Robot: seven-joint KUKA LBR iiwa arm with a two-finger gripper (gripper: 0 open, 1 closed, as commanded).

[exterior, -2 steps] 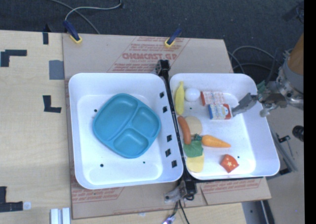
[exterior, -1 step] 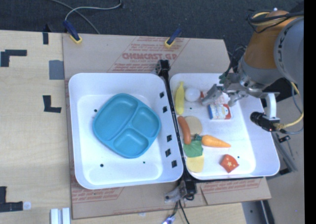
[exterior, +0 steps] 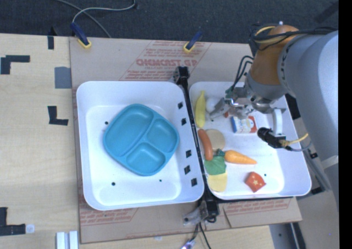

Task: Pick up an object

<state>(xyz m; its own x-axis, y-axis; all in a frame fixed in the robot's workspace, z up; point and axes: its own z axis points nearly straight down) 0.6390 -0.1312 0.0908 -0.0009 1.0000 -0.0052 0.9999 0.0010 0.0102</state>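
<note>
A: Gripper [exterior: 237, 108] sat low in the right bin [exterior: 294, 179], far end; couldn't tell its opening or whether it held anything. Risk: toys crowded along the left wall, so it could've nudged the banana [exterior: 200, 108] or closed on nothing.

B: Count?

A: One banana, one sausage [exterior: 205, 143], one carrot [exterior: 240, 158], one red piece [exterior: 254, 181]. One blue tray [exterior: 141, 139], left bin [exterior: 91, 105].

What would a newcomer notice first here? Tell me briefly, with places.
The big blue divided plate fills the middle of the left bin. In the right bin, bright toy foods cluster along its left side: a yellow banana, a carrot and a red piece. The grey arm with its orange band hangs over that bin's top, gripper low among the items.
</note>
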